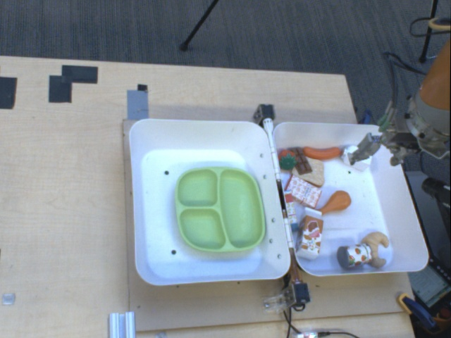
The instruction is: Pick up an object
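Note:
The right bin (pixel 412 220) holds several toy foods. A red-orange sausage (pixel 320 153) lies along its far side, with a green piece (pixel 287 163) and a brown chocolate bar (pixel 301 165) next to it. A red-and-white box (pixel 304 190) sits mid-left, an orange drumstick (pixel 337 201) lies in the middle, and a small carton (pixel 311 234) stands near the front left. A can (pixel 354 255) and a croissant (pixel 378 241) rest at the front right. My gripper (pixel 379 152) hangs open over the bin's far right corner, just right of the sausage's end, with nothing between its fingers (pixel 363 148).
The left bin (pixel 151 189) holds a green three-compartment plate (pixel 220 210). A ridge with black clamps (pixel 265 113) divides the two bins. The arm's orange band (pixel 437 86) rises at the right edge. Cables lie near the bench's front edge (pixel 296 298).

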